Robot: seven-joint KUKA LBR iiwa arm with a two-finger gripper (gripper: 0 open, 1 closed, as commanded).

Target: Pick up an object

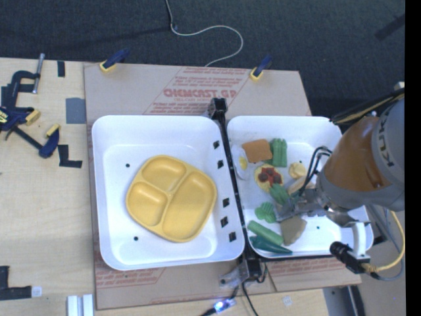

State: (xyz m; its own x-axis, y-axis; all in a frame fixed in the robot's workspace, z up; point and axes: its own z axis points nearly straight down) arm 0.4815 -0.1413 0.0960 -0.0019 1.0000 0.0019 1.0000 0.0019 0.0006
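Note:
The right bin (329, 129) holds several toy food pieces: an orange-brown slab (256, 150), an upright green piece (279, 151), a yellow piece with red spots (268, 175), a pale yellow bit (298, 170), green pieces (265, 211) and two long green pods (268, 239). My gripper (289, 208) hangs low over the bin's middle, between a green piece (279, 193) and a tan wedge (293, 230). It is down among the pieces, and the arm's wrist (355, 166) hides what lies to its right.
The left bin (105, 176) holds a yellow divided plate (172, 197). A black divider (227, 176) runs between the bins. Clamps (20, 120) lie on the bench at the far left. A cable (210, 31) loops behind the bins.

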